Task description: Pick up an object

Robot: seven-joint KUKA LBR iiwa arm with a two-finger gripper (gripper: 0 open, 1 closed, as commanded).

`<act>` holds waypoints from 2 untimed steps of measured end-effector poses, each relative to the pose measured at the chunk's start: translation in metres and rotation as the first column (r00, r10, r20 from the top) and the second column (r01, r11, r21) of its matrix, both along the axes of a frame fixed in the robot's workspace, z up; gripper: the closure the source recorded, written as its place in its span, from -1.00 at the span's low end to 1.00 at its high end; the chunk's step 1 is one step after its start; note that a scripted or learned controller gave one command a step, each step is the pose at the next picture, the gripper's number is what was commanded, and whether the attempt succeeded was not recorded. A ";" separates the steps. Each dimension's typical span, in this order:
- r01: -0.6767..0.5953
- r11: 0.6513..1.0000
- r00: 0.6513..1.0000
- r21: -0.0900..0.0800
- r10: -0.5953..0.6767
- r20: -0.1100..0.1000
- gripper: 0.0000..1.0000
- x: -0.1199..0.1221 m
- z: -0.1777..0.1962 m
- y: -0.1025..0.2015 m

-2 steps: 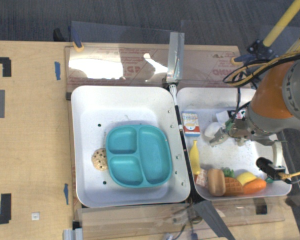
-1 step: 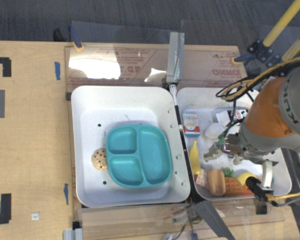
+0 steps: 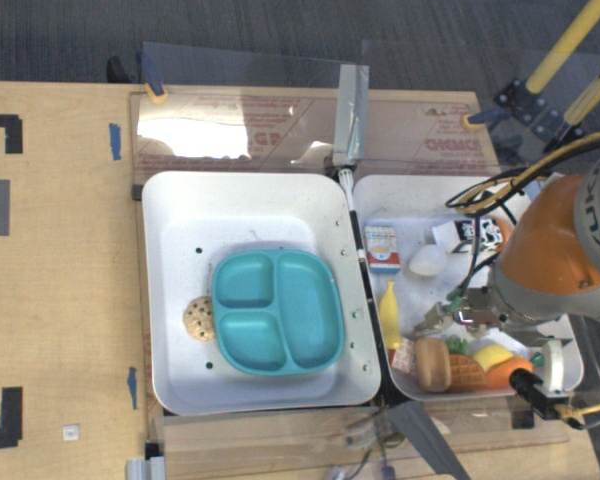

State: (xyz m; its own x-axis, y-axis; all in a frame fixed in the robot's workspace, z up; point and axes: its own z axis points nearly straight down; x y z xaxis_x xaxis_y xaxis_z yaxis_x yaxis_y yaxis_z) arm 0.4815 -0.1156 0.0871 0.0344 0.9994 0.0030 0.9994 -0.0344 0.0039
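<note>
My gripper [image 3: 442,318] reaches down into the right bin [image 3: 420,200], its metal tip just above the pile of toy food at the bin's front. Close under it lie a brown bread-like piece [image 3: 432,365], an orange waffle-patterned piece [image 3: 467,370], a yellow piece [image 3: 493,357] and an orange carrot-like piece [image 3: 502,373]. A yellow banana-shaped bottle [image 3: 389,315] lies along the bin's left wall. A white egg-like object [image 3: 427,260] and a small red and white carton [image 3: 382,247] sit further back. The arm's orange band [image 3: 552,248] hides the bin's right part.
The left bin [image 3: 180,218] holds a teal divided tray [image 3: 278,311] with a speckled cookie [image 3: 198,317] beside its left edge. A clear plastic panel [image 3: 240,118] stands behind the bins. Cables [image 3: 500,183] run over the right bin's back corner.
</note>
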 end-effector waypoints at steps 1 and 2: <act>0.111 0.994 0.994 -0.003 -0.111 0.000 -1.00 0.125 -0.001 -0.015; -0.052 0.999 0.998 0.010 0.052 -0.018 -1.00 0.148 -0.002 -0.062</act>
